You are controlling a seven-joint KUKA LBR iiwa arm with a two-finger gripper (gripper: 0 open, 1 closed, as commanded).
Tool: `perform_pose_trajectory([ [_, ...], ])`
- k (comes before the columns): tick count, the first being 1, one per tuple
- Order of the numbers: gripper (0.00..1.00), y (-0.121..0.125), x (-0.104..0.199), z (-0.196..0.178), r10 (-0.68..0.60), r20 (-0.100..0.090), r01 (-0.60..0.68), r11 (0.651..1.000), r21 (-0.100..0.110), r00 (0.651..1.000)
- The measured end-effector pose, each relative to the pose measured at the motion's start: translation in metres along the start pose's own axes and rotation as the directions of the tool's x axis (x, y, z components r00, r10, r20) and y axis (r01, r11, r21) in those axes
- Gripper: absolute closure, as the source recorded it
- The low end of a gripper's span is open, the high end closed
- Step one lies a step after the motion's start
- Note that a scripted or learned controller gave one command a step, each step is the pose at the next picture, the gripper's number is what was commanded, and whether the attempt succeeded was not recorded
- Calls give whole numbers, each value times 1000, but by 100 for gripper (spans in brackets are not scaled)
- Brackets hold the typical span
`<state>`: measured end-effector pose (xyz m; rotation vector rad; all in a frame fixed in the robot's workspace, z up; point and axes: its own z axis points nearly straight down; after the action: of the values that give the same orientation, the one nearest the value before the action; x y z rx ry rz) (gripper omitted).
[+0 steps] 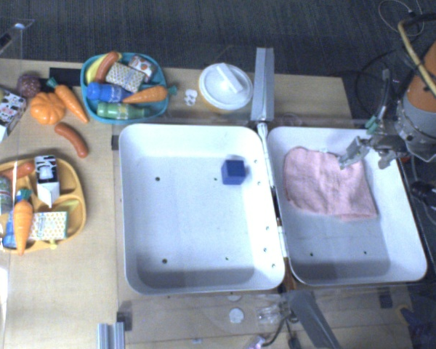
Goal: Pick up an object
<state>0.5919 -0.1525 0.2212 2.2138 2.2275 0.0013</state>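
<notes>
A small blue cube (234,171) lies in the left bin (167,267), toward its far right corner. In the right bin (349,260) a pink cloth (325,184) is spread flat across the far half. My gripper (365,158) hangs over the cloth's far right corner, reaching in from the right. Its fingers (348,158) are spread open with nothing between them.
A white lidded bowl (226,86) and a grey post (261,86) stand behind the bins. At the left are a blue bowl of toy food (123,86), a yellow tray of toy food (36,206), and loose toy vegetables (58,111). Cables (421,20) hang at the far right.
</notes>
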Motion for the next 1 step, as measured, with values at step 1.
perform_pose_trajectory([
  [1,0,-11,13,117,-69,-1,69,998,1,998],
])
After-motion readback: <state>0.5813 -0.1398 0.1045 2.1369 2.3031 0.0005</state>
